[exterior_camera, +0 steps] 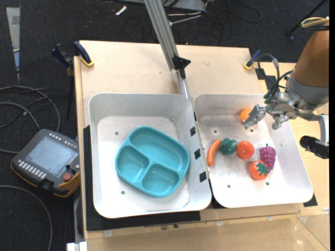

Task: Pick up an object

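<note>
The right bin holds several toy foods. An orange carrot-like piece lies by the bin's left wall, with a green broccoli, an orange-red tomato, purple grapes and a red strawberry-like fruit to its right. A small orange fruit sits further back. My gripper hangs open over the back of this bin, with nothing between its fingers. Its left finger stands just right of the orange fruit and hides part of it.
The left bin holds a teal divided plate. A slanted metal pole runs from the top down to the divider between the bins. Clamps sit at the bench's back corners, and a teach pendant lies on the floor at left.
</note>
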{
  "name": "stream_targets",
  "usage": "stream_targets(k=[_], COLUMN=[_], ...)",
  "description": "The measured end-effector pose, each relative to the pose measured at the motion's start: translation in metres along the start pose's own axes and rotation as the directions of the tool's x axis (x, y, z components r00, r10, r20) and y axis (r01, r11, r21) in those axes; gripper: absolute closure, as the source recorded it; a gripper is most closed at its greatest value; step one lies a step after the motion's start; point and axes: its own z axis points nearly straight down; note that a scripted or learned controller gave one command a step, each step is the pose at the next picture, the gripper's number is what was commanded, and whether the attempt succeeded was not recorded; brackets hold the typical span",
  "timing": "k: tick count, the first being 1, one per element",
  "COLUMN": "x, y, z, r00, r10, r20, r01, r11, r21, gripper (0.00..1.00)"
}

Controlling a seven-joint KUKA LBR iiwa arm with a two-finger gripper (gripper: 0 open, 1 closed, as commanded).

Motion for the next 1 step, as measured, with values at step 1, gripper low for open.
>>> stream_targets(k=[1], x=[0.0000], y=[0.0000], z=[0.0000], r00=[1.000], r10=[0.001], r20=[0.000], r01=[-0.001], r11=[1.000], r21=[0.000], gripper=[0.00])
